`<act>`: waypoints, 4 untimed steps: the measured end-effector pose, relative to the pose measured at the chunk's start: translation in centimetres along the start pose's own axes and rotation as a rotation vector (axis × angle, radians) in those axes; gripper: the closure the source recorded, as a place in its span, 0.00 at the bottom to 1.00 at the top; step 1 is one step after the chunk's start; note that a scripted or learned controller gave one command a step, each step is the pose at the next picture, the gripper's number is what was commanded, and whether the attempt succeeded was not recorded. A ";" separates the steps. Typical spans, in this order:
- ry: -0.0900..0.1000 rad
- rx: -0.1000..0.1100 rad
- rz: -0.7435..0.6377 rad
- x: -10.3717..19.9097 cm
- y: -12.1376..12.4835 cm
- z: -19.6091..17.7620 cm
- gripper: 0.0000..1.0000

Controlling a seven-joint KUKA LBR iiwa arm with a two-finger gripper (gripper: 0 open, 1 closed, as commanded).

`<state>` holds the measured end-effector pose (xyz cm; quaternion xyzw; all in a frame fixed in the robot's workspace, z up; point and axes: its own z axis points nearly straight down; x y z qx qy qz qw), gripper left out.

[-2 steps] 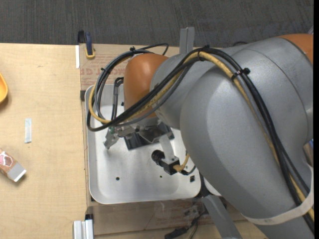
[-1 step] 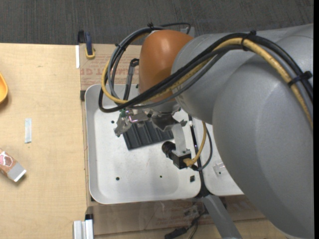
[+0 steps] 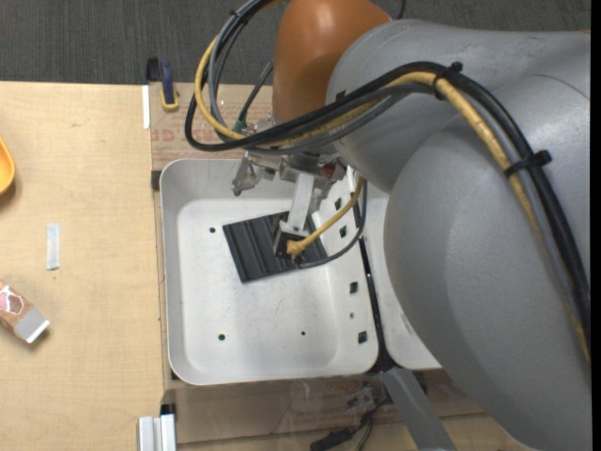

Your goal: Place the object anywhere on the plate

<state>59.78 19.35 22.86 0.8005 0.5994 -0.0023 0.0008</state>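
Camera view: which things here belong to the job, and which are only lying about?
Job in hand:
gripper
black ribbed slab below it, probably
white bin holding the slab

Lying about, on the wooden bench:
grey strip
red-and-white packet
orange thing at the left edge
blue clamp

Bright, even overhead light, no hard shadows. Soft shading under the arm [image 3: 488,252] falls on the white bin [image 3: 244,336] right of centre. Mild sheen on the orange band [image 3: 319,45] up top. Arm looms large and slightly soft at right; tabletop [image 3: 84,158] at left is sharp.
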 end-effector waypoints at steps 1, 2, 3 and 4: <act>-0.005 0.003 -0.002 -0.1 0.0 -0.7 1.00; -0.002 0.003 -0.115 2.6 -3.2 0.2 1.00; 0.001 0.001 -0.430 2.2 -4.5 7.6 1.00; 0.001 0.001 -0.430 2.2 -4.5 7.6 0.00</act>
